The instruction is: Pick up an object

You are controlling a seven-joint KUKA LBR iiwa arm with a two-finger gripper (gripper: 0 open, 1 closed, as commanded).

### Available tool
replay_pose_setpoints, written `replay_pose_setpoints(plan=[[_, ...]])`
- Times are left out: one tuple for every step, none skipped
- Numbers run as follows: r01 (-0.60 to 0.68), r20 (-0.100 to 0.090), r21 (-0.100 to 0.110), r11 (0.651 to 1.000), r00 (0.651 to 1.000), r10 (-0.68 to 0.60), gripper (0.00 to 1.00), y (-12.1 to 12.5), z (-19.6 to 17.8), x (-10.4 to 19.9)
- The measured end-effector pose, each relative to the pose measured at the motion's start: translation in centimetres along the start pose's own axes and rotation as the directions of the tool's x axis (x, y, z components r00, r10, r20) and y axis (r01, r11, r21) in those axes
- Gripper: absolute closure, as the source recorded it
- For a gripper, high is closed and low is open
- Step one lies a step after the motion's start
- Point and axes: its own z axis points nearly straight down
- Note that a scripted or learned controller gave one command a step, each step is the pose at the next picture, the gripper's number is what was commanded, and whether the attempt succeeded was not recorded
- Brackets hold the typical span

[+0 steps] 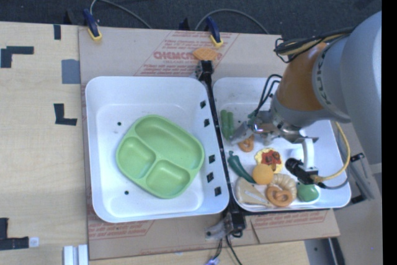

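Camera view, arm (322,80) bent over right bin (338,198)

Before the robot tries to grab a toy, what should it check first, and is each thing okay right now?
1. Are there toys to pick? Ok: the right bin holds a heap of play food, such as the green pepper and the pretzel.
2. Is the gripper over the toys? Ok: it hangs above the right bin, near the small brown ring.
3. Is a toy already held? Cannot tell: the wrist hides the fingertips.
4. Is the target standing alone? Not ok: the toys are crowded and touching.
5. Is the left bin out of the way? Ok: the green divided plate lies there, apart from the arm.
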Motion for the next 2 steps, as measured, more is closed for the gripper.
replay_pose_setpoints(plan=[[-0.001,0.003,-0.002,1.0,1.0,0.001,1.0,0.0,-1.0,-0.1],[0.001,0.0,0.002,1.0,1.0,-0.001,1.0,0.7,-9.8,5.6]])
